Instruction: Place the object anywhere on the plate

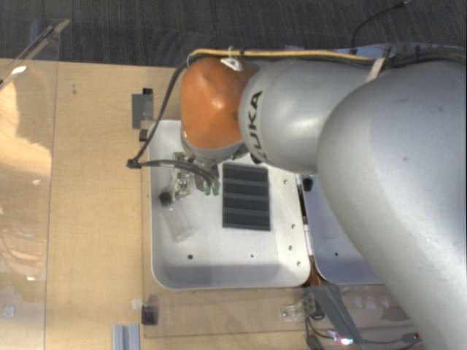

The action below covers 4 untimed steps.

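Table point(87, 232) of pale wood takes up the nearest ground, with a small dark clamp block point(149, 313) sitting on it just in front of the left bin point(219, 272). That bin's near wall is white and bare, and a few small holes dot its floor. To its right, touching or almost touching it, is the right bin point(343, 265), most of it covered by the grey arm point(379, 166), which comes in large from the right side.

Further in, a dark ribbed plate point(246, 195) lies flat on the left bin's floor, right of centre, with its long side running away from the camera. Its four ribbed bands are in plain view.

Just left of the plate's far corner, the gripper point(195, 183) hangs over the bin floor, beside the plate, not above it. From this angle I cannot tell whether the gripper is open or closed, or whether it has hold of anything, and so where the object to be placed is cannot be made out.

Directly above the gripper is the orange band point(210, 108), and a black cable point(157, 133) loops out from it to the left over the bin's far edge. Beyond the table lies dark carpet floor point(219, 13).
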Tool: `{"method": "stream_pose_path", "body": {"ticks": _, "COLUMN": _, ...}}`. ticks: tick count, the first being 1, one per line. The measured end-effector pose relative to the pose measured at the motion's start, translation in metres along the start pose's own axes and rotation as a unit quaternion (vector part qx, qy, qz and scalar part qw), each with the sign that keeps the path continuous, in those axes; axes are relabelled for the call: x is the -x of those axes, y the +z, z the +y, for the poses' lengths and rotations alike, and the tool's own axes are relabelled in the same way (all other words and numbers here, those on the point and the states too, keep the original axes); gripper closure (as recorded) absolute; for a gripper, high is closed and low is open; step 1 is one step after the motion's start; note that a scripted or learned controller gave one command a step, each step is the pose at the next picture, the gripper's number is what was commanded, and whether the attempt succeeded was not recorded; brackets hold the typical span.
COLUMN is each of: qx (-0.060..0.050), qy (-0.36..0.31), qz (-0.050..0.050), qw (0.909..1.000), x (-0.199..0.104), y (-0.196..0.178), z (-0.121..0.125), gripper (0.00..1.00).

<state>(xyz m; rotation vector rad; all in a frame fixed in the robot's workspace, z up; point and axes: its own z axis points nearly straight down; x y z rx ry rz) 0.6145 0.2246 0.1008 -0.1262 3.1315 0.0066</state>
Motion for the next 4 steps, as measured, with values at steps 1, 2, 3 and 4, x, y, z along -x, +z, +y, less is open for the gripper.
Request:
{"method": "stream_pose_path", "body": {"ticks": 1, "qx": 0.001, "qy": -0.239, "qz": -0.003, "qw": 0.9709, "x": 0.018, "y": -0.091, "z": 0.011, "gripper": 1.0}}
{"method": "stream_pose_path", "body": {"ticks": 2, "qx": 0.001, "qy": -0.407, "qz": -0.003, "qw": 0.9133, "x": 0.057, "y": -0.103, "z": 0.008, "gripper": 1.0}}
{"method": "stream_pose_path", "body": {"ticks": 3, "qx": 0.0, "qy": -0.41, "qz": -0.004, "qw": 0.9119, "x": 0.057, "y": -0.219, "z": -0.006, "gripper": 1.0}}
{"method": "stream_pose_path", "body": {"ticks": 4, "qx": 0.001, "qy": -0.24, "qz": -0.001, "qw": 0.9708, "x": 0.056, "y": -0.169, "z": 0.001, "gripper": 1.0}}
